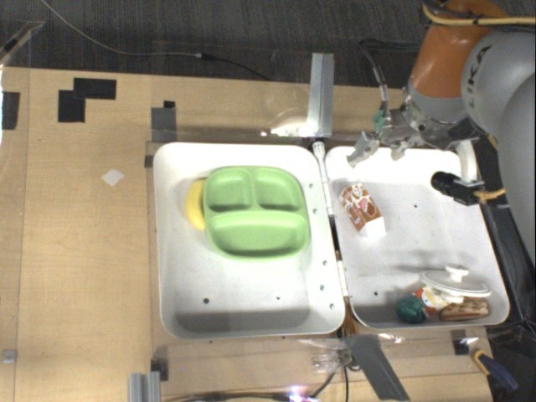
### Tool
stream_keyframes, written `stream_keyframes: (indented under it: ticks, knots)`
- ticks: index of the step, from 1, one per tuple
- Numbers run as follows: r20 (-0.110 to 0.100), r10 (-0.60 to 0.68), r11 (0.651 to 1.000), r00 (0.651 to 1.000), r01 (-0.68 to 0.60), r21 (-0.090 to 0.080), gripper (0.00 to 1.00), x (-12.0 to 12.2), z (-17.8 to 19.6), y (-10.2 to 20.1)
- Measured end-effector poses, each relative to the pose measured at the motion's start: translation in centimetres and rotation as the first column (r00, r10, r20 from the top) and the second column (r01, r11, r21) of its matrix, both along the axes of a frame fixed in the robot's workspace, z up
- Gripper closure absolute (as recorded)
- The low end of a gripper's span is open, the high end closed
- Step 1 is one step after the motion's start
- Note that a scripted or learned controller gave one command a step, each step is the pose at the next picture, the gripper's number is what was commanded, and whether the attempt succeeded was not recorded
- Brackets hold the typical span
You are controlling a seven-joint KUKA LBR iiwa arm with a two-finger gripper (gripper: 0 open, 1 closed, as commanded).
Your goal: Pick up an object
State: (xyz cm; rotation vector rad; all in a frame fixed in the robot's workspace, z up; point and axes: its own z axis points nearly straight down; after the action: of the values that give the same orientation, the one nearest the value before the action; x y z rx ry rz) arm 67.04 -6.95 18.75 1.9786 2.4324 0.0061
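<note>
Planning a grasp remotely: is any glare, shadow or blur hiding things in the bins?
Camera view: the right bin is bright, near washed out; the clear lid barely separates from it. A soft shadow darkens the left bin along its near wall. The green tray and snack packet read sharp.

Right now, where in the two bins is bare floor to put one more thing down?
Left bin: a free strip along the near edge, below the green divided tray.

Right bin: the middle is bare, between the snack packet and the near-corner clutter. That corner is crowded: dark green object, white lid, brown piece.
</note>
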Motion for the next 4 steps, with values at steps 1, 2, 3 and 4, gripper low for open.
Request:
stream_keyframes:
  ticks: [1,2,3,4]
  knots:
    - [0.001,0.050,0.999,0.999,-0.050,0.000,0.00,-2.2,-8.4,-1.7]
    - [-0.002,-0.007,1.000,1.000,0.007,0.001,0.00,-6.7,-5.7,-1.8]
    - [-0.004,0.016,1.000,1.000,-0.016,0.001,0.00,-10.1,-6.4,-3.3]
    - [-0.001,0.177,0.984,0.984,-0.177,0.000,0.00,-12.0,-8.1,-2.0]
